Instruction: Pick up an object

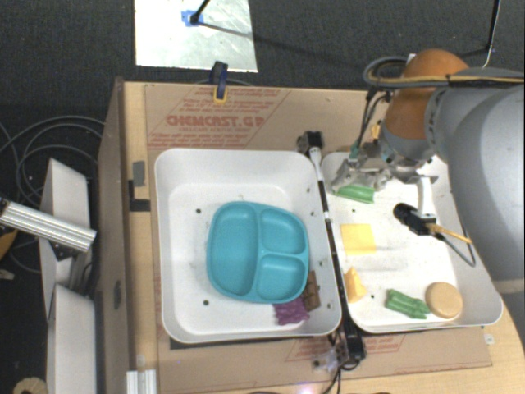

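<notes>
- The gripper (361,173) sits low in the right bin (394,261), on the far side of the yellow square (358,238).
- A green piece (354,193) lies between the yellow square and the gripper, right under the tip and touching it or nearly so. It looks like the target.
- Whether the gripper is spread or closed, and whether it grips the green piece, I cannot tell.
- My judgement is that the approach is done. The grasp is unconfirmed and the lift is still to do, since the green piece rests on the bin floor.
- On the near side of the yellow square lie a yellow wedge (353,284), another green piece (407,304) and a tan disc (445,300), all untouched.
</notes>
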Motion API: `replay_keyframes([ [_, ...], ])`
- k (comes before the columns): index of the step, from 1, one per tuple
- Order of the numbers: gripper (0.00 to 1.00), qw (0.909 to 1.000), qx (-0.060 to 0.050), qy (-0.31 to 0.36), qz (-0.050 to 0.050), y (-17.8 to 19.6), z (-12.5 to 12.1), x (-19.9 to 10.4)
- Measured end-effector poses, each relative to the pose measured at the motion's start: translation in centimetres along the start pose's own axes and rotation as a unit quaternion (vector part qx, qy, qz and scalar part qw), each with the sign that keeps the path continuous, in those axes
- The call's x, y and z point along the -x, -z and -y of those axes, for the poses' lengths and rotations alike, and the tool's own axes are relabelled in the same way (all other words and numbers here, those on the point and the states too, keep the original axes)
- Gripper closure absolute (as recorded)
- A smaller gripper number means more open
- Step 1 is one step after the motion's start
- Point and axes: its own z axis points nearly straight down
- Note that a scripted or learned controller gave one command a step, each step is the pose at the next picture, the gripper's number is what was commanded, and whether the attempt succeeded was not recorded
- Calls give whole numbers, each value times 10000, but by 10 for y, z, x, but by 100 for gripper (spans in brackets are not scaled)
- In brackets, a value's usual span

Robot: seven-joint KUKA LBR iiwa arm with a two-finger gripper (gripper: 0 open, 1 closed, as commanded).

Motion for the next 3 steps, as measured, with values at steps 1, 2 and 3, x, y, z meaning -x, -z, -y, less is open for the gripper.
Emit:
replay_keyframes([
  [1, 0, 10000, -26, -65, 15, -1, 67, 71],
  [2, 0, 10000, 8, 0, -4, 4, 42, 40],
  [3, 0, 10000, 13, 6, -8, 0, 6, 6],
])
